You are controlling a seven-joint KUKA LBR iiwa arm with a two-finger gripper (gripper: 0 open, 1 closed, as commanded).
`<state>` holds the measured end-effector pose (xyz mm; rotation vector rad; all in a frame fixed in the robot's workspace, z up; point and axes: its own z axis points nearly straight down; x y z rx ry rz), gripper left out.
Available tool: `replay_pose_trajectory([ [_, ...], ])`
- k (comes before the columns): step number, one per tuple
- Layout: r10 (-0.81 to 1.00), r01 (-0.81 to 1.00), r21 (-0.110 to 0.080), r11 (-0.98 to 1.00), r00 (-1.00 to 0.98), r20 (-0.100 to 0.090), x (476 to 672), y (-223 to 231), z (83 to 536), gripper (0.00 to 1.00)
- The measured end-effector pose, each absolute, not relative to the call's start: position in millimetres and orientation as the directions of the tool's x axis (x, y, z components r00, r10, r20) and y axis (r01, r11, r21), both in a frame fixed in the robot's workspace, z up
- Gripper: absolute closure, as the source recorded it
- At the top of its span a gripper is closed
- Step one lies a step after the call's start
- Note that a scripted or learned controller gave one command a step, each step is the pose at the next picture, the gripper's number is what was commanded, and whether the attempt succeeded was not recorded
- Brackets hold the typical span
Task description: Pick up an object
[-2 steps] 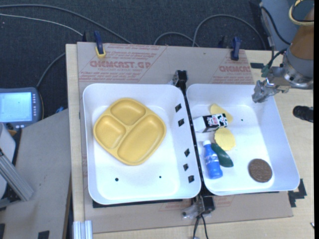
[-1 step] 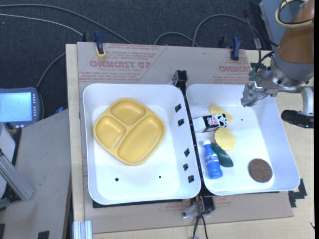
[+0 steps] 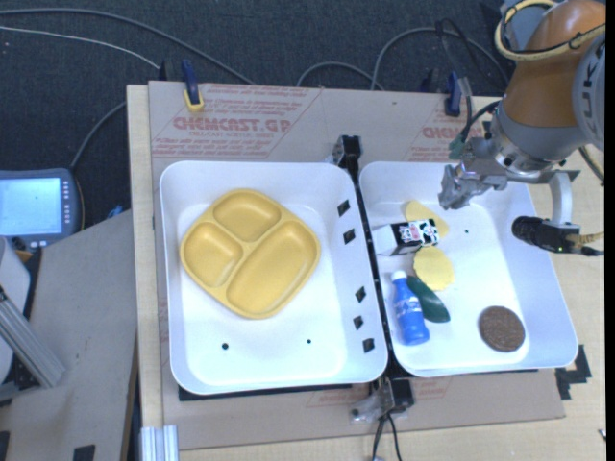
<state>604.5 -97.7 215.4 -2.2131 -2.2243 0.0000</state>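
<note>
So far nothing is being lifted: the jaws [image 3: 454, 198] are hanging at twelve o'clock in the right bin [image 3: 538, 296]; I cannot tell their state. The bottle [image 3: 409, 309] is lying at seven o'clock.

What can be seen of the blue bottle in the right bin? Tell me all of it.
The blue bottle lies on its side on the floor of the right bin, near its left wall. It looks like plastic, blue with a white cap end pointing up the view. A dark green object rests against its right side. The gripper is well apart from it.
</note>
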Motion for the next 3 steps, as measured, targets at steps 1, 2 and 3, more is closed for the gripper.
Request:
replay_pose_trajectory([
  [1,1.000,1.000,-0.004,0.005,-0.005,0.003,592.6,-37,212,1.00],
  [2,1.000,1.000,-0.003,0.006,-0.006,0.003,575.3,21,223,1.00],
  [3,1.000,1.000,0.000,0.007,-0.007,0.004,562.9,77,234,1.00],
])
